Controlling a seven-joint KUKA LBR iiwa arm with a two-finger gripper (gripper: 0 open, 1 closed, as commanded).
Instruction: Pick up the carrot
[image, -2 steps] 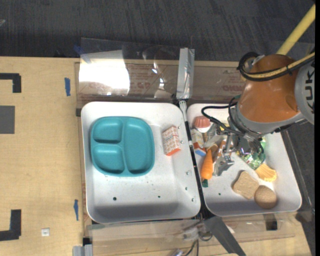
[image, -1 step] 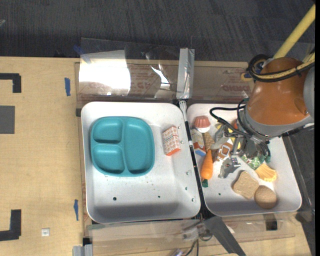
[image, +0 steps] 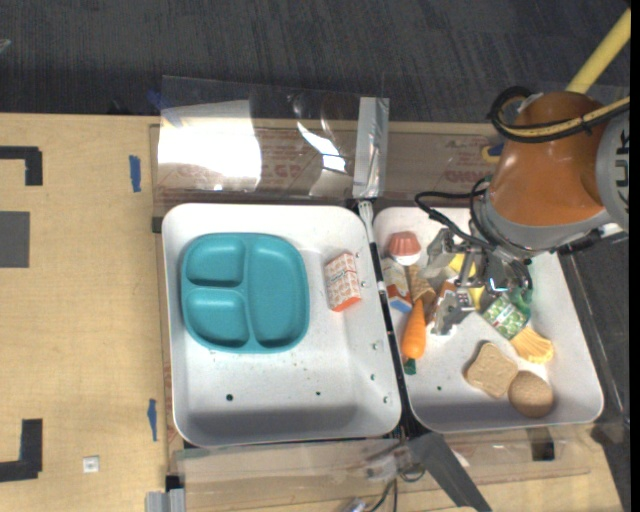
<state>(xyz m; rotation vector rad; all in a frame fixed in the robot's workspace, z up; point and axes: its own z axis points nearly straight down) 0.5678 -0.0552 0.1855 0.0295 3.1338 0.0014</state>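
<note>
Arm: reached in from the right over the right bin (image: 585, 400); orange band above the wrist; gripper (image: 455, 300) pointed down amid the clutter, just right of the carrot.
Fingers: too blurred among the objects to tell.
Around: bread slice (image: 489, 368), brown roll (image: 531, 392), green packet (image: 505, 315) nearby; teal divided plate (image: 245, 290) and small carton (image: 342, 281) in the left bin (image: 280, 410).
Carrot (image: 414, 330): orange, lying lengthwise by the right bin's left wall.
</note>
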